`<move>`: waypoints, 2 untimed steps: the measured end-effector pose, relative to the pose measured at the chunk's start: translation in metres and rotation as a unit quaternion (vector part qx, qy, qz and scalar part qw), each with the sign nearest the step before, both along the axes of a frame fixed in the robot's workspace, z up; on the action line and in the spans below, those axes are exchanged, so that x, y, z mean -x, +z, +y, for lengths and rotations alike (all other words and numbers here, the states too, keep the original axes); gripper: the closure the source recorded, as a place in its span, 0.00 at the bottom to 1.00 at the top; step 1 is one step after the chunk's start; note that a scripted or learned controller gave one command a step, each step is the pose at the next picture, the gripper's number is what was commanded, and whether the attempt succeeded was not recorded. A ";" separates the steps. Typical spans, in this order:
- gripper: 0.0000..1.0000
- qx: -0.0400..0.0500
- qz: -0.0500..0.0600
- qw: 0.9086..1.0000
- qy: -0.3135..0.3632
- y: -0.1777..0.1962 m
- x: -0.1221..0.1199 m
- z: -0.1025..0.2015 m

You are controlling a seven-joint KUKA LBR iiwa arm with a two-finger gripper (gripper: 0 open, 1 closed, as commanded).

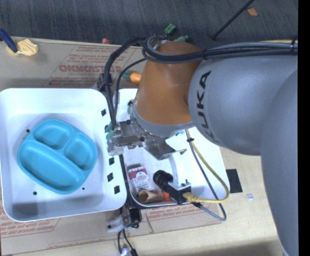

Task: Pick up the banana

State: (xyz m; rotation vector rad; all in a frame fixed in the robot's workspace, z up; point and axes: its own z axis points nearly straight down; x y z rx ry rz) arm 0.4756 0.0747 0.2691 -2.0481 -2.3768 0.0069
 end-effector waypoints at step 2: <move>0.00 0.001 0.001 0.984 -0.180 -0.055 0.001 0.054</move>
